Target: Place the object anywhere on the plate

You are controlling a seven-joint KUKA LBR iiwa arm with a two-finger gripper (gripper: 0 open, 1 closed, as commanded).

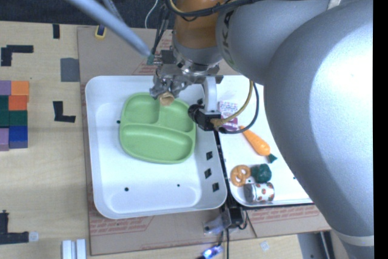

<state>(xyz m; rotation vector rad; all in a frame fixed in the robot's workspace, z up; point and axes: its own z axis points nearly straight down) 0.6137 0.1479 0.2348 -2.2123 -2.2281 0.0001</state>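
A green divided plate point(159, 130) lies in the left white bin point(109, 185). My gripper point(166, 94) hangs over the plate's far rim, pointing down. A small tan object point(167, 99) sits between the fingertips, just above the plate's upper edge, and the gripper is shut on it. The wrist and its orange band cover the bin's far wall behind it.
The right bin point(291, 197) holds an orange carrot point(257, 143), a pretzel point(240, 174), a dark green item point(262, 172), a small can point(260, 192) and a pink-and-white packet point(228, 109). The arm's grey bulk covers much of that bin. Coloured blocks point(13, 115) sit at the far left.
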